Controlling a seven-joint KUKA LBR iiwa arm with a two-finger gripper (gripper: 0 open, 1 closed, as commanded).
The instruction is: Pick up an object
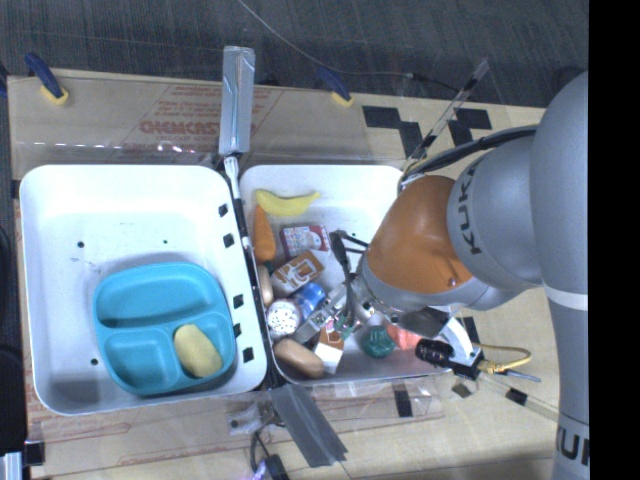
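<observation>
The gripper (345, 318), jaw state untellable, sits deep in the right bin's (390, 180) front clutter, so it may snag neighbours.

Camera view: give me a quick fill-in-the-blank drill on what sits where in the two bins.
1. The blue tray lies in the ____ bin.
2. The yellow potato rests in a ____ of that tray.
3. The banana lies in the ____ bin.
4. The arm reaches over the ____ bin.

Missing words: left; compartment; right; right
</observation>
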